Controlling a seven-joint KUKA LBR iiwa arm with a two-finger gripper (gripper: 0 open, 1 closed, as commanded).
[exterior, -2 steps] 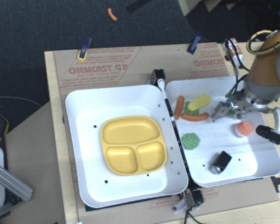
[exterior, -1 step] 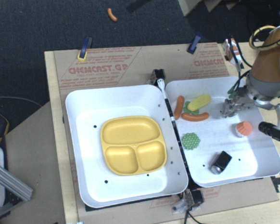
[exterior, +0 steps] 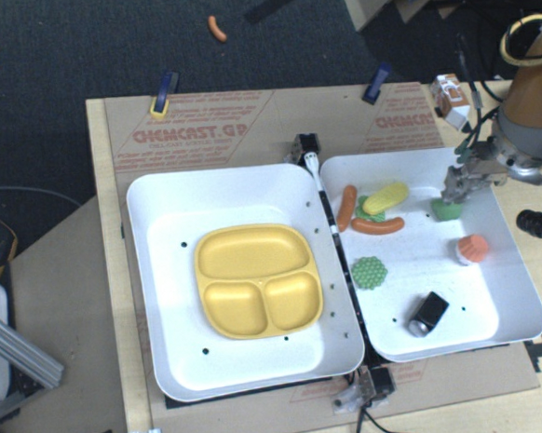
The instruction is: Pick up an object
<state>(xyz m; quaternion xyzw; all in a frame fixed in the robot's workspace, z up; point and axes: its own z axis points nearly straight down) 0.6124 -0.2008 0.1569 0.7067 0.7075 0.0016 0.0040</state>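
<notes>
on a pale wooden bench (exterior: 245, 119) printed w/ red lettering, over dark carpet floor (exterior: 99, 47), sit two shallow white bins. left bin (exterior: 158, 210): yellow three-compartment plastic tray (exterior: 257, 279). right bin (exterior: 509, 276): two orange sausages (exterior: 347, 207), yellow corn piece (exterior: 385, 199), round green knobbly toy (exterior: 369, 271), black block (exterior: 428, 311), orange-pink cylinder (exterior: 473, 248), small green block (exterior: 446, 209). grey gripper (exterior: 457, 187) stands just above the green block at the bin's far right; finger state: cannot tell. blue clamps (exterior: 163, 93) grip the bench's far edge.

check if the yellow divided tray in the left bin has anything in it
Empty. The yellow tray lies flat in the left bin, and all three compartments show bare yellow plastic.
</notes>
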